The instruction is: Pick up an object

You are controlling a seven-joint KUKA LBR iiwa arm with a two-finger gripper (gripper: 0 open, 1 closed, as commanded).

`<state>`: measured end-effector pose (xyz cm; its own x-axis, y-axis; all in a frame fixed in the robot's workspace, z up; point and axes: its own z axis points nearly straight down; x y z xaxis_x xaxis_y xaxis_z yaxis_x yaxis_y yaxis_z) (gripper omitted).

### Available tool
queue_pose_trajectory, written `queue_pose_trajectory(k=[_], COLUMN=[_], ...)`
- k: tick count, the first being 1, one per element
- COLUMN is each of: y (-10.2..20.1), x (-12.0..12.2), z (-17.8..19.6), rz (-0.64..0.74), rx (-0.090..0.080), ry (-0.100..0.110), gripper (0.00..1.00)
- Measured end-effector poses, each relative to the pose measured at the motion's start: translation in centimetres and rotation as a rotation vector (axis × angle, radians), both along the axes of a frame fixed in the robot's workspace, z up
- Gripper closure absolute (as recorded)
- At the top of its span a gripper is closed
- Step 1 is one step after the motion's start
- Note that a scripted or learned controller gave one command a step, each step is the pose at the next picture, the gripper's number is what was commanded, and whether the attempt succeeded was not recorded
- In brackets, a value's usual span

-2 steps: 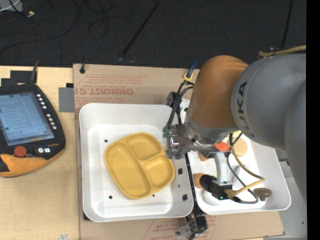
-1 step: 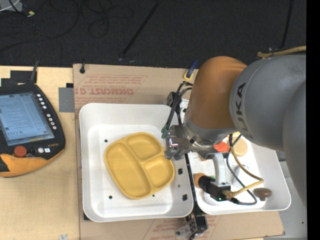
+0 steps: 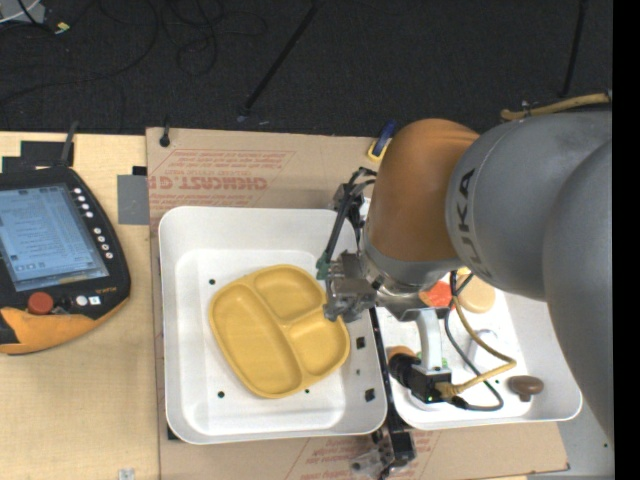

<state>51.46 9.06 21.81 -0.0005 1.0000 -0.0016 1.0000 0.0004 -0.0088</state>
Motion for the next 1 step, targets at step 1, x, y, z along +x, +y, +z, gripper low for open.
queue_pose_trajectory(k=[1], y=[-1.63], x=[-0.82], z=[0.55], rz=[-0.001], rx=[0.000], ry=[-0.001], gripper=[1.00])
